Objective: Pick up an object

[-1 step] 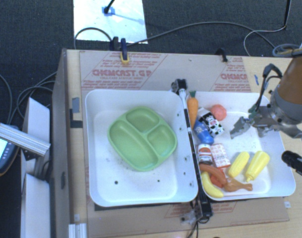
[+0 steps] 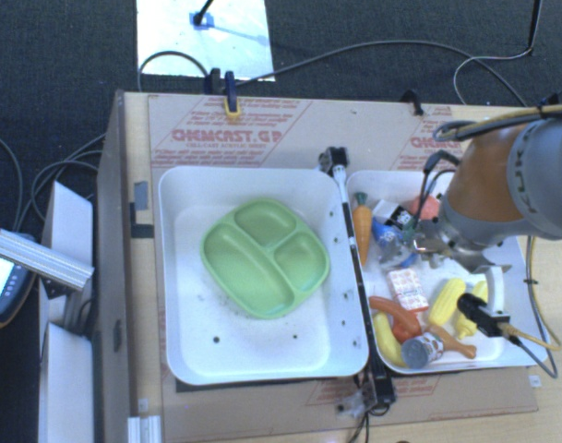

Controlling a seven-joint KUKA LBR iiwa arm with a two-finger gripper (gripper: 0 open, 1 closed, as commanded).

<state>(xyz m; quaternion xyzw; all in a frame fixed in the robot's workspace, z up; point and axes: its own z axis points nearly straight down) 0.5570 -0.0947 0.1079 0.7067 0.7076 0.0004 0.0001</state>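
Bins sit side by side on the bench (image 2: 262, 127). The left bin (image 2: 193, 340) holds a green divided plate (image 2: 265, 257), lying flat near its middle. The right bin (image 2: 525, 353) is crowded with small objects — an orange carrot (image 2: 363, 232) along its left wall, a red-and-white packet (image 2: 409, 289), a yellow corn-like piece (image 2: 447, 300), a small grey can (image 2: 418, 351) near the front. The grey arm with its orange band (image 2: 484, 187) reaches in from the right over this bin. Its gripper (image 2: 412, 240) hangs low among the objects at the bin's back, and whether it is open or has hold of anything cannot be told.
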